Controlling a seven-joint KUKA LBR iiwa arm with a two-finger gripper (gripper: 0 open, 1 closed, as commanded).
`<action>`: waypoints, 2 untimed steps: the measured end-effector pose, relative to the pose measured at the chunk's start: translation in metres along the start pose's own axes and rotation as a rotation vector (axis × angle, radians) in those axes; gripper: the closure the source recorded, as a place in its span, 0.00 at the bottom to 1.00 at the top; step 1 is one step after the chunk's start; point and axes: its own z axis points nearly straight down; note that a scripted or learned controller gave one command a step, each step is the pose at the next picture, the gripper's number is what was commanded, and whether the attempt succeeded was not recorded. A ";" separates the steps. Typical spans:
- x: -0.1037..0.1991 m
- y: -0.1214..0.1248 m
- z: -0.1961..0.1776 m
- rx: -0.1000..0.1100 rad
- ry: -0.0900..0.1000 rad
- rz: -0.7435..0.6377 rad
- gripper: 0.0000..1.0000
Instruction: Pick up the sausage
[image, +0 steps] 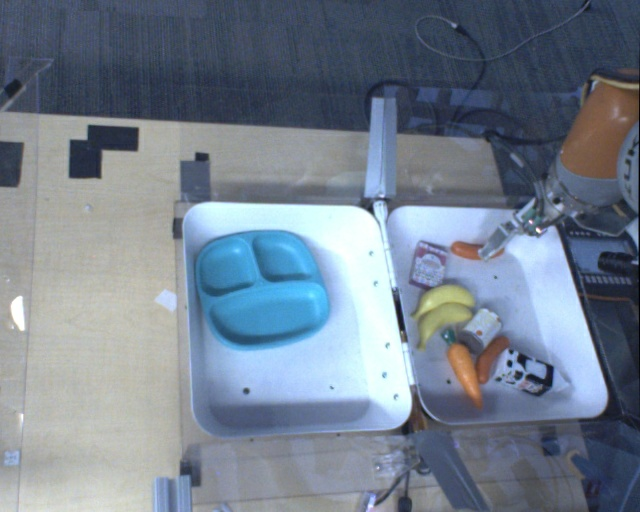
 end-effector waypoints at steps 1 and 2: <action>0.000 -0.002 0.031 0.013 0.013 0.000 0.00; 0.001 -0.003 0.034 0.015 0.016 0.000 0.00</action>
